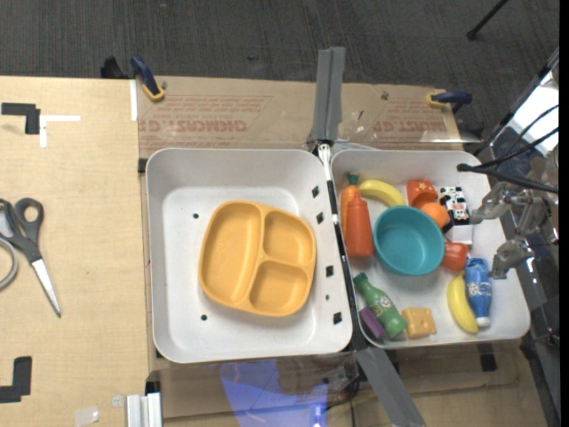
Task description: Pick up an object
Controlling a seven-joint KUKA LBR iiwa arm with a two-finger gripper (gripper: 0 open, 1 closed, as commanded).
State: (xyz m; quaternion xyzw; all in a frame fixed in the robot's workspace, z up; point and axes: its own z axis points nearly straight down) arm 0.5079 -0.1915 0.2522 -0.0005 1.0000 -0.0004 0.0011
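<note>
Camera view: orange divided plate (258,258) in left bin (169,327); pincer (503,238) wide, empty.

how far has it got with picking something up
Done: nothing looks lifted yet. The teal bowl, orange bottle, two bananas and blue bottle all lie in the right bin. In hand: the gripper hangs at that bin's right edge, near the blue bottle, with nothing visible between its fingers. Left: close on one object and raise it clear.
</note>
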